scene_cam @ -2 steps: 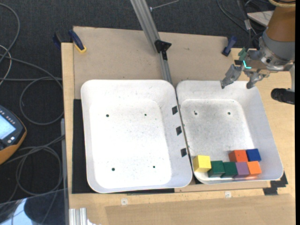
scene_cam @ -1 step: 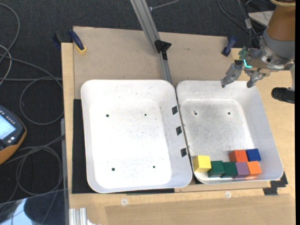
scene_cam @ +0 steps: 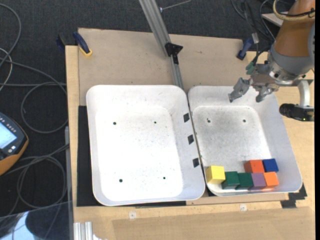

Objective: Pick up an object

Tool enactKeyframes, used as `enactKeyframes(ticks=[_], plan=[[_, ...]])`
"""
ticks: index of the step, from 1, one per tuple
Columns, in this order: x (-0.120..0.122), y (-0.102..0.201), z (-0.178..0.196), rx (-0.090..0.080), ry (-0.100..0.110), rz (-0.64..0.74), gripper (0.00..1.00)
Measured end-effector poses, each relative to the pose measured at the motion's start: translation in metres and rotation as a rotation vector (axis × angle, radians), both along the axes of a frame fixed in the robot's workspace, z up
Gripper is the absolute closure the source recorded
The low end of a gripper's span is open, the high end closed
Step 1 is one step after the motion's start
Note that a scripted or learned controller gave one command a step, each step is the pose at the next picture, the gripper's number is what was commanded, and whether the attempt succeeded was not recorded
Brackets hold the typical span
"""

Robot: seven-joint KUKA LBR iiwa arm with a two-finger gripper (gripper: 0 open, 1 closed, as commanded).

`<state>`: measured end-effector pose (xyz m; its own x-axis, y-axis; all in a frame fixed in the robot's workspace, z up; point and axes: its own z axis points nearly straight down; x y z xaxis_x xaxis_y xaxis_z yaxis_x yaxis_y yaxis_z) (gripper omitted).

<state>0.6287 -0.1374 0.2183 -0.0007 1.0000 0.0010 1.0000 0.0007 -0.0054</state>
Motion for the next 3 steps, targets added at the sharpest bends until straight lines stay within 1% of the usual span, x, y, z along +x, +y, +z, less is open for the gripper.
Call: enactKeyframes(ticks=[1,2,3], plan=[[-0.004,0.010,-0.049,0.001,0.002,0.000,0.00],[-0.001,0.010,-0.112,0.000,0.003,0.000,0.00],[0.002,0.010,-0.096,0.000,-0.007,0.000,1.00]])
